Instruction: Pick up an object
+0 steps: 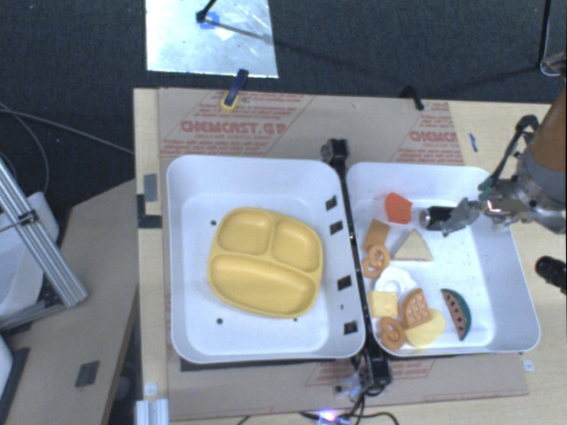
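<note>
Orange and nearest the tips, a toy block (398,207) sits in the right bin (505,273) just beside the robot's hand (440,219), whose grip cannot be told; a clean pick likely means centring over it, clear of the pale wedge (413,247).

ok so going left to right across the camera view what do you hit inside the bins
yellow divided tray in the left bin → pretzel in the right bin → orange-red block → watermelon slice → gripper reaching in from the right, above the orange-red block's level
</note>
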### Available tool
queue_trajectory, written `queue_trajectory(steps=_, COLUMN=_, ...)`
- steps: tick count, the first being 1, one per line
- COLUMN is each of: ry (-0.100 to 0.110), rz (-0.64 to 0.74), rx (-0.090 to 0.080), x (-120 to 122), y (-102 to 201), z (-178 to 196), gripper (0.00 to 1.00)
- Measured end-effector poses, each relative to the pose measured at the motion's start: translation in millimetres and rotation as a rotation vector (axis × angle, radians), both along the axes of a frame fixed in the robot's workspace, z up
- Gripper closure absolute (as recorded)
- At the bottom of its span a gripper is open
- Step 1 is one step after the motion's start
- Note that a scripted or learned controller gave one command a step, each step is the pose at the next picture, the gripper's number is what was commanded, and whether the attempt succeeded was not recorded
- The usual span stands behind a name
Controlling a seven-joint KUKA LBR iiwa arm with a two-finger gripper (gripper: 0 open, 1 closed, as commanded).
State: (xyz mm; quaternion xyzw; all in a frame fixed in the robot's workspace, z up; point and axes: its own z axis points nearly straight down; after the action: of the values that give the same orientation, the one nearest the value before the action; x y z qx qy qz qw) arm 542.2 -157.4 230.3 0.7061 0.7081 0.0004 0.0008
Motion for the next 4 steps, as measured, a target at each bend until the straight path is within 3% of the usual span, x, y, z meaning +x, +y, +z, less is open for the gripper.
queue_trajectory(steps=1, ry=-0.020, rz=0.003, rx=-0.004, x=-55.7, y=7.8, z=208.0, gripper=0.00)
queue_trajectory(steps=2, ry=-0.016, rz=0.009, rx=-0.001, x=-16.6, y=69.0, z=311.6, gripper=0.00)
queue_trajectory(steps=3, ry=-0.002, rz=0.011, rx=0.003, x=-54.5, y=147.0, z=305.4, gripper=0.00)
queue_trajectory(steps=4, ry=-0.001, rz=0.011, rx=0.003, x=-56.0, y=231.0, z=302.4, gripper=0.00)
